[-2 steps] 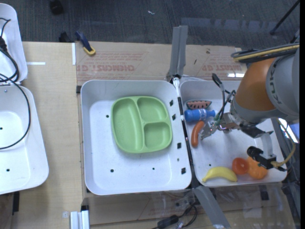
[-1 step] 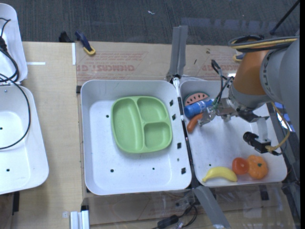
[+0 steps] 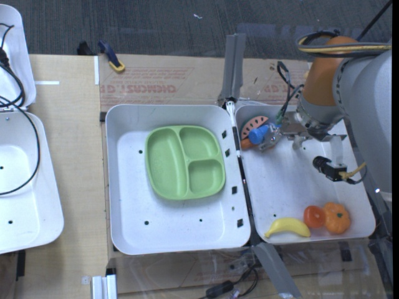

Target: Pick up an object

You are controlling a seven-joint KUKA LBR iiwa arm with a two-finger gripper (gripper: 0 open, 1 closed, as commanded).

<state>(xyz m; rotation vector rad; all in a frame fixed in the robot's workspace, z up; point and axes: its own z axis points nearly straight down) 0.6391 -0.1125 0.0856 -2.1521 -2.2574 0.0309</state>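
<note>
Gripper (image 3: 269, 137), finger state indiscernible, low in right bin's (image 3: 293, 185) far-left corner at a blue-and-orange object (image 3: 254, 129); risk: the wall crowds the fingers and the grasp may slip.

Claw (image 3: 269, 137) beside orange slotted toy (image 3: 252, 129)

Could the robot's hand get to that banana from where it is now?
Probably yes. The banana lies in the open near the front wall of the right bin, with nothing on top; the hand is at the far end.
</note>
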